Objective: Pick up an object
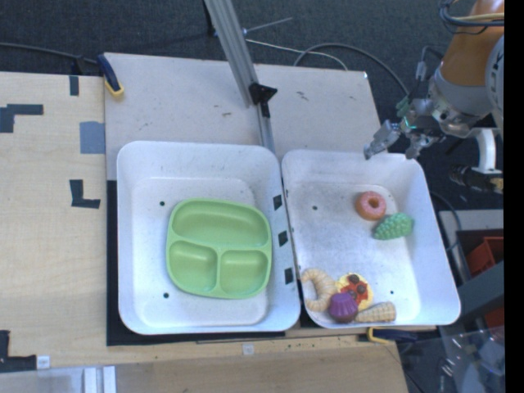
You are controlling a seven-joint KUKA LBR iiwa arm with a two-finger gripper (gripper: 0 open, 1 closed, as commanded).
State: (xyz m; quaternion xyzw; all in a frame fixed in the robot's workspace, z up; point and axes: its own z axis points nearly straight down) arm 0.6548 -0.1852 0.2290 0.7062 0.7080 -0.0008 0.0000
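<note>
Two spread fingers on the tool, nothing between them, above the right bin's far rim.

- The arm at two o'clock is cut off by the picture's right edge; its base lies out of frame.
- The claw is small and blurred, so its finger spacing cannot be told.
- In the right bin, at five o'clock, the purple toy covers part of the pizza-like piece.
- The table runs off at nine o'clock.
</note>
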